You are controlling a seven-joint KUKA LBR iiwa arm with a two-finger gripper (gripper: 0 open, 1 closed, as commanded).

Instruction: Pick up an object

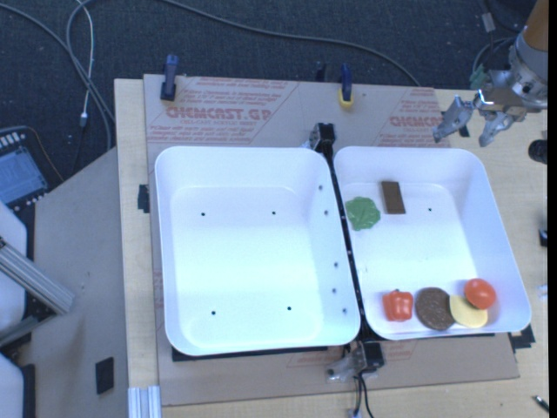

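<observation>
Hovering at about two o'clock in the camera view, the gripper (474, 124) hangs over the bench (261, 111) just beyond the far rim of the right bin (500, 233). Its two fingers (451, 120) are spread apart with a clear gap between them, and nothing sits in that gap.

All the objects lie in the right bin. Toward its ten o'clock corner, a green leafy piece (363, 213) rests against the wall that the bin shares with the left bin (252, 251). Just beside it, at its one o'clock, lies a small brown rectangular block (393, 197), its long side running roughly from twelve to six o'clock.

Along the near edge of the right bin, at around five o'clock in the view, four items crowd together in a row. A red pepper-shaped piece (398, 306) sits furthest toward nine o'clock. Next comes a round brown disc (433, 308), then a yellow piece (470, 313) touching the disc, and a red tomato-like ball (479, 293) that sits partly over the yellow piece at its one o'clock.

Two blue clamps (170, 75) grip the far edge of the bench at about eleven and twelve o'clock, and grey cables (87, 42) trail over the dark floor beyond.
</observation>
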